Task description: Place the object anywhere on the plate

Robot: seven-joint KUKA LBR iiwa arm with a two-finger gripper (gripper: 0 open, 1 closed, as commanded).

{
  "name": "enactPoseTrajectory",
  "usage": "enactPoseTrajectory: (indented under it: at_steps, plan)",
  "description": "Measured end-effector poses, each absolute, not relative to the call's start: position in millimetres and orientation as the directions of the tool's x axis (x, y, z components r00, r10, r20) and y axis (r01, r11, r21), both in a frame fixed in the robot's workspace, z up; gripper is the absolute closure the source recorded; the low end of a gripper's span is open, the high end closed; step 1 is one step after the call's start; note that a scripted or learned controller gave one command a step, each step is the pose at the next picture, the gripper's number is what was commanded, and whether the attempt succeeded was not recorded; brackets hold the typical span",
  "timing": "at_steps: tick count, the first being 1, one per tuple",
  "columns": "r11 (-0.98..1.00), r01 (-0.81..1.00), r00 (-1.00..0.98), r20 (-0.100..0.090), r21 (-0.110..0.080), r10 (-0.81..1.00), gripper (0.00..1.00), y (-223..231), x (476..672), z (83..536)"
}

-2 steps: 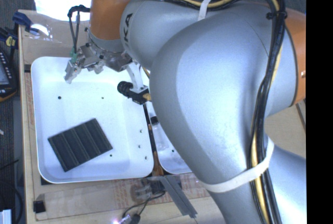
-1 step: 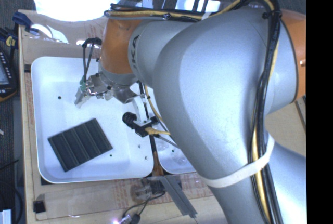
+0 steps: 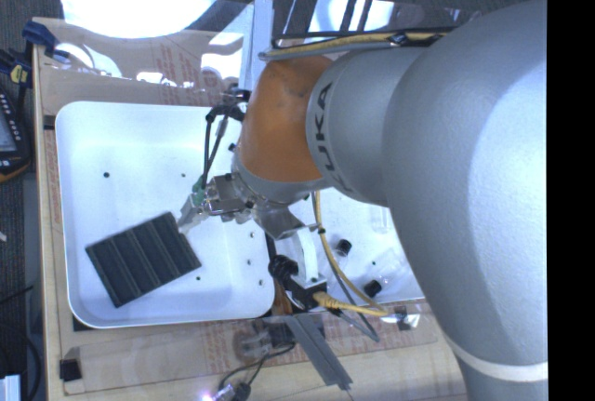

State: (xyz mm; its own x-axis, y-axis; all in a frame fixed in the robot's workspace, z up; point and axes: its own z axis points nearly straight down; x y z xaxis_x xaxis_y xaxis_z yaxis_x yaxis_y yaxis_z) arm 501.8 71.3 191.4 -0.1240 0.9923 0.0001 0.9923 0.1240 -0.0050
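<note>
A dark grey ribbed plate [image 3: 142, 259] lies flat and skewed in the front left part of the left white bin [image 3: 121, 139]. My gripper [image 3: 206, 204] hangs low over this bin, just off the plate's far right corner, under the orange wrist band [image 3: 279, 129]. A small green bit [image 3: 198, 194] shows at the gripper's tip; I cannot tell what it is. The arm's bulk hides most of the right bin [image 3: 390, 260].
Two small dark items [image 3: 343, 247] [image 3: 372, 286] lie in the visible strip of the right bin. Cables and a metal bracket [image 3: 307, 334] sit on the wooden bench at the front. A dark device [image 3: 11, 125] stands at the far left edge.
</note>
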Motion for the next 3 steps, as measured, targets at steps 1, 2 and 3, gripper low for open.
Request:
enactPoseTrajectory:
  at_steps: [1, 2, 3]
  plan:
    - [0.342, 0.940, -0.342, 0.001, -0.008, 0.940, 1.00, 154.6, 510.0, 145.0]
    - [0.549, 0.836, -0.549, 0.000, -0.001, 0.836, 1.00, 79.1, 533.5, 191.5]
    - [0.568, 0.823, -0.568, 0.001, -0.005, 0.823, 1.00, 135.2, 592.5, 97.3]
